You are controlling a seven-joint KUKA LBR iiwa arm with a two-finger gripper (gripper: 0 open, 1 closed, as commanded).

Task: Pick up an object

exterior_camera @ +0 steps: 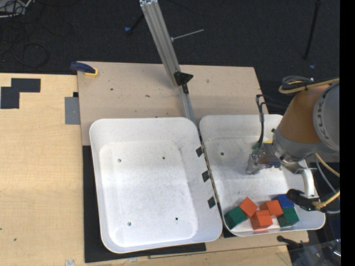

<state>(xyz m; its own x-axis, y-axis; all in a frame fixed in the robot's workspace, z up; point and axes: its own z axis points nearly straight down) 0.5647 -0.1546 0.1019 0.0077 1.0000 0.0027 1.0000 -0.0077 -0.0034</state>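
Several small blocks lie bunched in the right bin's (227,137) near corner: an orange block (248,206), a green block (236,217), two more orange blocks (262,219) (274,208), a blue block (285,200) and a dark green block (288,218). My gripper (254,165) hangs over the middle of the right bin, above bare floor, up and away from the block cluster. Nothing shows between its fingers. The grey and orange arm (305,121) reaches in from the right.
The left bin (105,143) sits beside the right one, with black clips (204,175) along the shared rim. A slanted aluminium rail (163,40) rises behind the bins. Wooden bench surface lies to the left and behind.
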